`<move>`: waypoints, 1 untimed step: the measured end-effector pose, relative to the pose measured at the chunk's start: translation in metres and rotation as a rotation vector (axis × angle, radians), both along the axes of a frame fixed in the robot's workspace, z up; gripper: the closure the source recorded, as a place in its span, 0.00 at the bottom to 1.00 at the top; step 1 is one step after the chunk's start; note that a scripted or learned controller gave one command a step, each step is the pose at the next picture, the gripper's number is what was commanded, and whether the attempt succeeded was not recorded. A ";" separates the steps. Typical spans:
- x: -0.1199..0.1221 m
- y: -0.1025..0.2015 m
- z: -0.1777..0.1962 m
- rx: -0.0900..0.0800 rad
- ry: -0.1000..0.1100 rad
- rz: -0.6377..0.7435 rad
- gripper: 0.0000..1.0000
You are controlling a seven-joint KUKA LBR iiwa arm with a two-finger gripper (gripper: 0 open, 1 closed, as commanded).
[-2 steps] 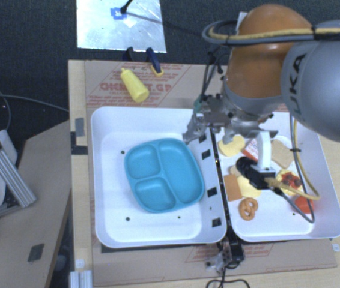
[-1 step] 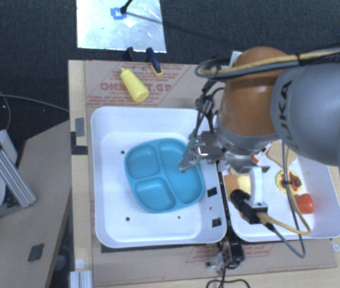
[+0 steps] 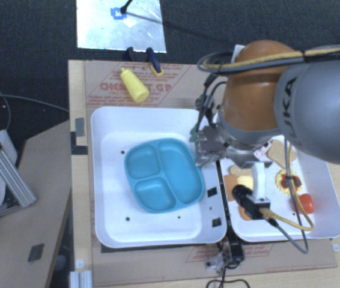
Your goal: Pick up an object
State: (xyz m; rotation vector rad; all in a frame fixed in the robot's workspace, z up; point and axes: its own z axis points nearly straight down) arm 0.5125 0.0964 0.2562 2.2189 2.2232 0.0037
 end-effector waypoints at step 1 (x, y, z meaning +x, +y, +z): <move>-0.025 0.021 0.124 0.005 -0.012 0.007 1.00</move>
